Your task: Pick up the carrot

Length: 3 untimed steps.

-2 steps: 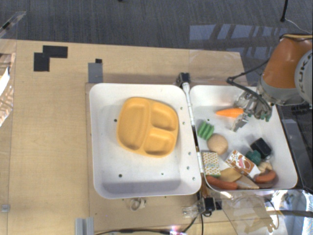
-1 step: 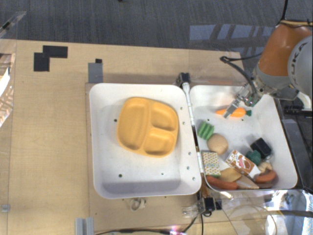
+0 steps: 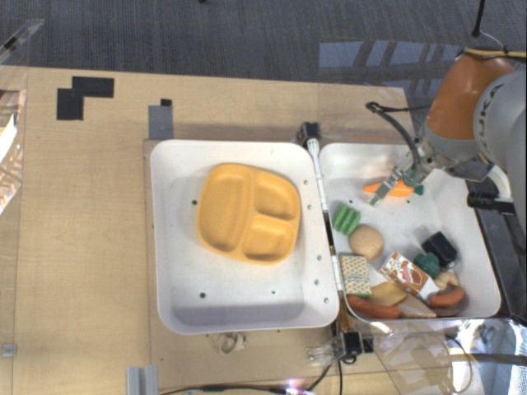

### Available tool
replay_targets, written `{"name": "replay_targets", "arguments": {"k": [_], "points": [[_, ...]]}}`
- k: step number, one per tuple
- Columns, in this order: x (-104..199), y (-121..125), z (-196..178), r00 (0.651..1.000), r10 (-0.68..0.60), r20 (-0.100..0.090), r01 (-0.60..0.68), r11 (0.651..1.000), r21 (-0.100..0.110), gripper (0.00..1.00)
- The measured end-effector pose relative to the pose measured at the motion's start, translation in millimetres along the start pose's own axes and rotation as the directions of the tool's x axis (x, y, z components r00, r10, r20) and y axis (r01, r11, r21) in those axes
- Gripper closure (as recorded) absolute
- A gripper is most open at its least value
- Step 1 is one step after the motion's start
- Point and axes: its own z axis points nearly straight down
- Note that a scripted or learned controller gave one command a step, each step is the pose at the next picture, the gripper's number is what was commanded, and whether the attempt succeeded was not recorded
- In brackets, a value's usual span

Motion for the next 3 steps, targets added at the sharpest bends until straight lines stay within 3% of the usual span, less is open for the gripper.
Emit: {"name": "replay_targets", "arguments": {"k": [1,2,3], "points": [[10,3,0,0.970,0.244,0.004,-0.244,0.970,-0.006,0.00],[-1,-45,0,0.914,0.406,0.003,-0.406,0.914,-0.005,0.00],[-28,-19,3,0.730,0.684,-0.001,-0.684,0.730,0.005,0.00]]}}
